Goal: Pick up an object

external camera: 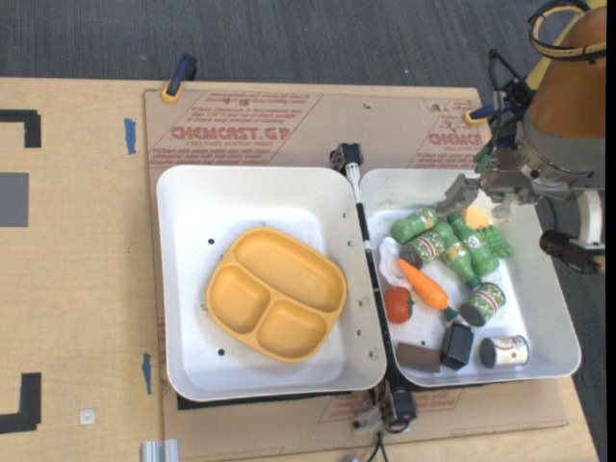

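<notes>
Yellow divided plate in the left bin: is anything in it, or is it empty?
Empty. The yellow divided plate shows bare bottoms in all three compartments; the toys lie in the right bin.

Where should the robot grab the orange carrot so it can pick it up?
Probably the carrot's thick middle, coming straight down from above. It lies flat and slanted in the right bin, so the fingers should close across its narrow width. A tomato and a green bottle crowd it.

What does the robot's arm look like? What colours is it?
The arm is chunky and rounded, with a big orange band above a grey wrist. Black cables loop around its top. At its end is a small grey metal gripper, with white parts beside it.
</notes>
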Controlling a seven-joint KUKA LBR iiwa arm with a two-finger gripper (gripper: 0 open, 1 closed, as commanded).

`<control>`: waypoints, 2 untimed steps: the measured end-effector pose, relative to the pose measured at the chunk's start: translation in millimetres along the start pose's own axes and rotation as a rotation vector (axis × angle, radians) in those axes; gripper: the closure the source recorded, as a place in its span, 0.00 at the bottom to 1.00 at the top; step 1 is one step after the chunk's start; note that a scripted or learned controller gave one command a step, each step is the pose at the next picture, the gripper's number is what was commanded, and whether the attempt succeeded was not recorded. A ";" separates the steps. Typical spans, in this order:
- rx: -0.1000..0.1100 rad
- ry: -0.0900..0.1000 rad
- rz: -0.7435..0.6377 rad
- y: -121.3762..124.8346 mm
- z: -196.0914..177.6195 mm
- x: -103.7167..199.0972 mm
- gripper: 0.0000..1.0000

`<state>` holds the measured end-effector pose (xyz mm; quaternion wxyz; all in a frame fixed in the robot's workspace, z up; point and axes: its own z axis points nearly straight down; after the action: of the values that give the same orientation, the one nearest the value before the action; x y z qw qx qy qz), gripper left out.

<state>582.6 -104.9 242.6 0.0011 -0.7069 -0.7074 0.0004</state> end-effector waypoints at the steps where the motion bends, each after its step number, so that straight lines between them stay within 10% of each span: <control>1: -0.001 0.000 -0.370 -4.0 125.3 -34.4 0.00; 2: -0.007 -0.005 -0.562 40.4 155.6 -15.2 0.00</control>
<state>622.6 -119.9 86.9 -0.0030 -0.4831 -0.8756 -0.0009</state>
